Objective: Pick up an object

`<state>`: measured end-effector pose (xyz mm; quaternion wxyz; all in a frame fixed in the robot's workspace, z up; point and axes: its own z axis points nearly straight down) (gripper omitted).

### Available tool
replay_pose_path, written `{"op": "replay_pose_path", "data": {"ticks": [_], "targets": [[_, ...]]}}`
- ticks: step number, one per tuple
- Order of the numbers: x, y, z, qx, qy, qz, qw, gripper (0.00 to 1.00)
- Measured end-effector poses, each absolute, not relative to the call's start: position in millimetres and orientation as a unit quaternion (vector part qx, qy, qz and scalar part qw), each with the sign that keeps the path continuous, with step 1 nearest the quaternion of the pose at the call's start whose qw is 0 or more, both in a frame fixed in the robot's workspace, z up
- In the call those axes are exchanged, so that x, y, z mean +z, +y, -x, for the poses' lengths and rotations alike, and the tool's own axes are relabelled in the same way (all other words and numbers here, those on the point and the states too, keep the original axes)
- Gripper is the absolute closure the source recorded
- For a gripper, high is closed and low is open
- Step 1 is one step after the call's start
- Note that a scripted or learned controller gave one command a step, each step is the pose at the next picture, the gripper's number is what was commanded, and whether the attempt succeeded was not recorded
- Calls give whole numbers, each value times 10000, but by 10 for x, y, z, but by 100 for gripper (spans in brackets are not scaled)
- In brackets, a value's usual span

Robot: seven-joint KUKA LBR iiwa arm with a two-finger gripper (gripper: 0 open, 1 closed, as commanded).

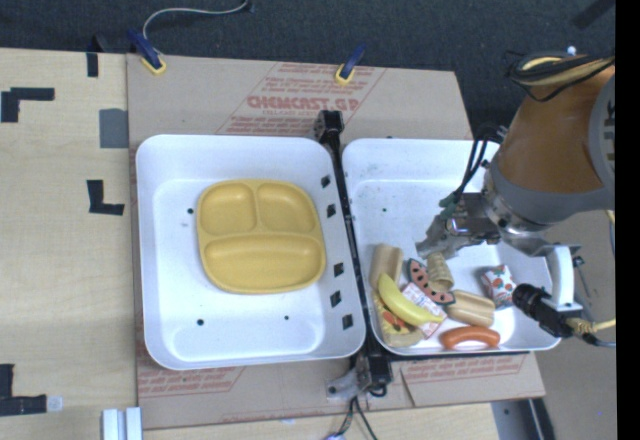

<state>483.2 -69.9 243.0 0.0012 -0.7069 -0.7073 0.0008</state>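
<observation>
The hand (447,236) hangs low in the right bin (400,166) just above the toy food (430,303); whether it is clenched I cannot tell; nothing looks lifted yet; the grasp remains.

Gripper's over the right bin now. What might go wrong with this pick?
1. The toys are heaped in the right bin's near corner: banana, sausage and bun touch, so a grab may catch two or slip.
2. The gripper sits beside the heap, so closing here may catch nothing.
</observation>
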Motion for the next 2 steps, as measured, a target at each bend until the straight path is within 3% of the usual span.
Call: {"op": "replay_pose_path", "data": {"ticks": [1, 2], "targets": [[2430, -700, -4832, 8, -7072, 7070, 12, 0], [1249, -942, -4819, 16, -7068, 7074, 26, 0]]}}
